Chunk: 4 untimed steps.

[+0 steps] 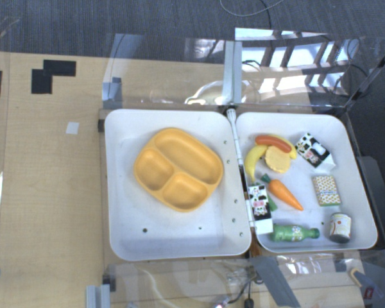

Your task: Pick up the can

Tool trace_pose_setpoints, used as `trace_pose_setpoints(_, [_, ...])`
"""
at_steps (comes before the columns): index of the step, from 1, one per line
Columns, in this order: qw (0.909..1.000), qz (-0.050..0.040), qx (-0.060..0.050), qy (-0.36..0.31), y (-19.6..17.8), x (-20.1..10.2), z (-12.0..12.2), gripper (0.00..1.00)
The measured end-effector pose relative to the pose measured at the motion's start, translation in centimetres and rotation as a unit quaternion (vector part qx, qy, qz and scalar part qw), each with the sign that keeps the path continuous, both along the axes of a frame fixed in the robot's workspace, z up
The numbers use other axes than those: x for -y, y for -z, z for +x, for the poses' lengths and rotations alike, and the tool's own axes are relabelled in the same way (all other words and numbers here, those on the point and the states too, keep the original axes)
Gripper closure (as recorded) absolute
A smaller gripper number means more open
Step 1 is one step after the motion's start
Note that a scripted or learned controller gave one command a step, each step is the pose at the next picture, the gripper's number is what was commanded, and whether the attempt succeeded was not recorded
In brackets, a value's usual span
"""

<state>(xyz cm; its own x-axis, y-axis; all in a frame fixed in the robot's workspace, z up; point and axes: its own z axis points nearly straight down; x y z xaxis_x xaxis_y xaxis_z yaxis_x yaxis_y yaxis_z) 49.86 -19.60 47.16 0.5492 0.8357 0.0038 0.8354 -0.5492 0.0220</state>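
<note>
How the jaws are standing, I cannot tell. The small pale cylindrical tin can (339, 226) is sitting in the right-hand shallow white bin (366, 191), near corner, beside a green plastic bottle (295, 233). It is likely light, rigid and slippery; gripping across its middle seems best.
</note>
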Motion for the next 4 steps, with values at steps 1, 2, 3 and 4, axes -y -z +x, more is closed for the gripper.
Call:
trace_pose_setpoints(1, [0.9920,0.0015,-0.008,-0.126,3.5,-0.1,0.2,1.00])
trace_pose_setpoints(2, [0.9920,0.0015,-0.008,-0.126,3.5,-0.1,0.2,0.00])
trace_pose_setpoints(3, [0.9972,0.0023,-0.008,-0.074,3.5,0.2,-1.1,0.00])
trace_pose_setpoints(4, [0.9970,0.0011,-0.005,-0.077,2.3,0.1,-0.9,1.00])
